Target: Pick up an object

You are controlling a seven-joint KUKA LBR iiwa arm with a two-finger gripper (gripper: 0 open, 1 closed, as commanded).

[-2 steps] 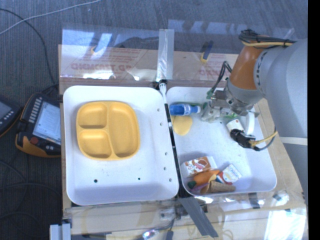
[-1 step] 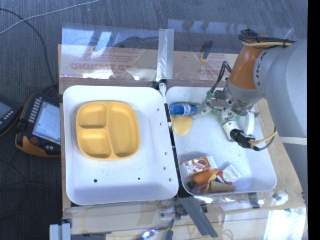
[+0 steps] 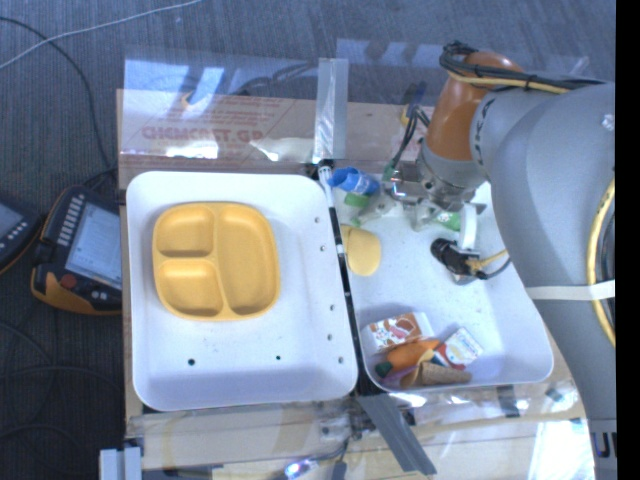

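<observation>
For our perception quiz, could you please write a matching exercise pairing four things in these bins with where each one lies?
Things:
1. yellow divided plate
2. blue object
3. pale yellow object
4. orange carrot-like toy

Places:
A. near end of the right bin, among small packets
B. left bin
C. far left corner of the right bin
D. right bin, beside the wall shared with the left bin, about midway along it

Pairs: 1-B, 2-C, 3-D, 4-A
</observation>
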